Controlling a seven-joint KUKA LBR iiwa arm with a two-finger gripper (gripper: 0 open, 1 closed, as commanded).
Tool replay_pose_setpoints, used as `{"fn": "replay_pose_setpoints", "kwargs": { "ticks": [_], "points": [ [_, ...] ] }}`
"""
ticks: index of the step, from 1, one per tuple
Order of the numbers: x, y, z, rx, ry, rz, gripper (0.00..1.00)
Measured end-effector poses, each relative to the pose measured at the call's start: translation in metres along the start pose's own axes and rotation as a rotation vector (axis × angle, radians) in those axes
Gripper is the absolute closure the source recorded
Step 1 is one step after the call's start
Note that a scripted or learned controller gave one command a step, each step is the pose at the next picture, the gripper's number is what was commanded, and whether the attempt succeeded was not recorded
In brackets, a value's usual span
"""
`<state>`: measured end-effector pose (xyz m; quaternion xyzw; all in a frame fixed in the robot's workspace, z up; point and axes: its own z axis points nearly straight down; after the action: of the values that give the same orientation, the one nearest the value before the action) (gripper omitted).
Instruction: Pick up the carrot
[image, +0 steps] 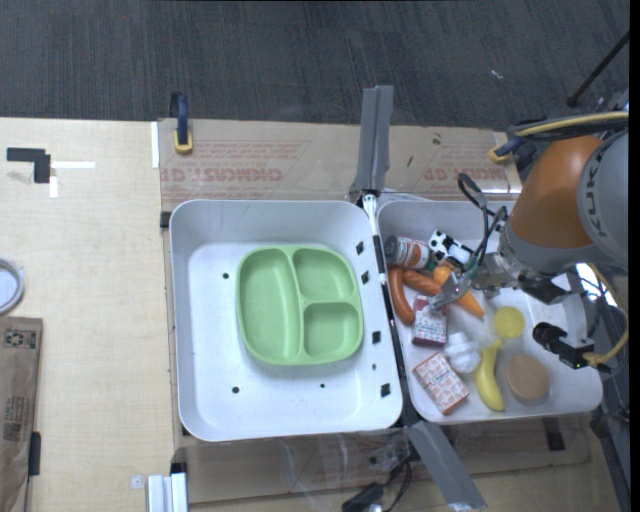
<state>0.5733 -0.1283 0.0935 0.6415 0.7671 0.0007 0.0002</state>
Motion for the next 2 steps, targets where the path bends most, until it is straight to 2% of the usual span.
{"fn": "replay_pose_setpoints", "kwargs": {
  "ticks": [1, 2],
  "points": [
    [-0.0002, 0.0020, -0.0087, -0.002, 0.003, 0.003, 1.00],
    [0.0006, 0.0012, -0.0065, 0.002, 0.004, 0.002, 0.00]
  ]
}}
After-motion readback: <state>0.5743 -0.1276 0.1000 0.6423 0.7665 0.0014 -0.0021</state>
